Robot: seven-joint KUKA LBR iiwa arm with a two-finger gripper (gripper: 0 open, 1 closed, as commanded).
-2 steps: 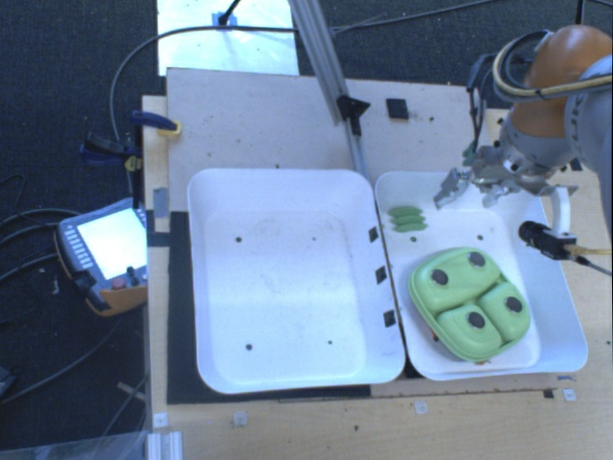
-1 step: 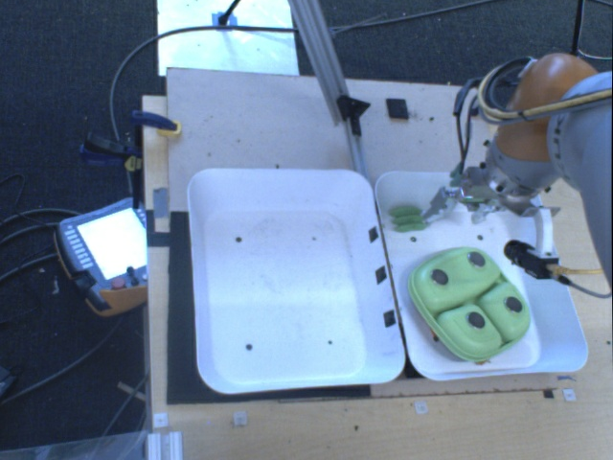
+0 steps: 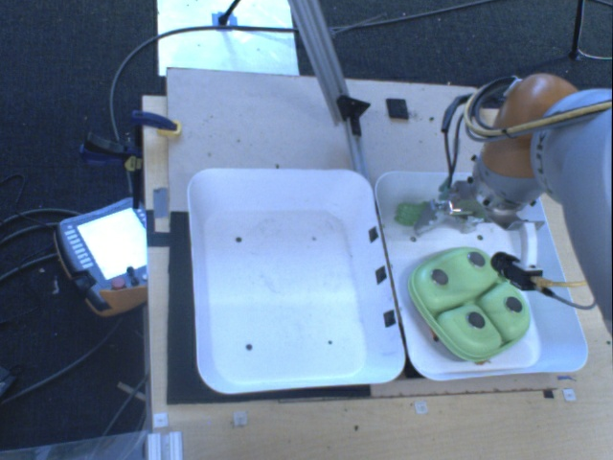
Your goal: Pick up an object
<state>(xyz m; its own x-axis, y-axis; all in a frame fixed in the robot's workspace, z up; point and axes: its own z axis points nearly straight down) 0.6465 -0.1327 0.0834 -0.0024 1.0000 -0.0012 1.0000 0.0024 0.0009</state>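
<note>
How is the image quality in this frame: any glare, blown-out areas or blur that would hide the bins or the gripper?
Camera view: the left bin is washed out to near-pure white, its floor barely textured; the handheld screen and the pale sheet at the top are blown out too; the gripper is soft and cluttered against the right bin, while the green object stays clear.

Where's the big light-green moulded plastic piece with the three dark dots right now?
The light-green moulded plastic piece lies in the right white bin, toward its near edge, just below the gripper and a small green object.
</note>
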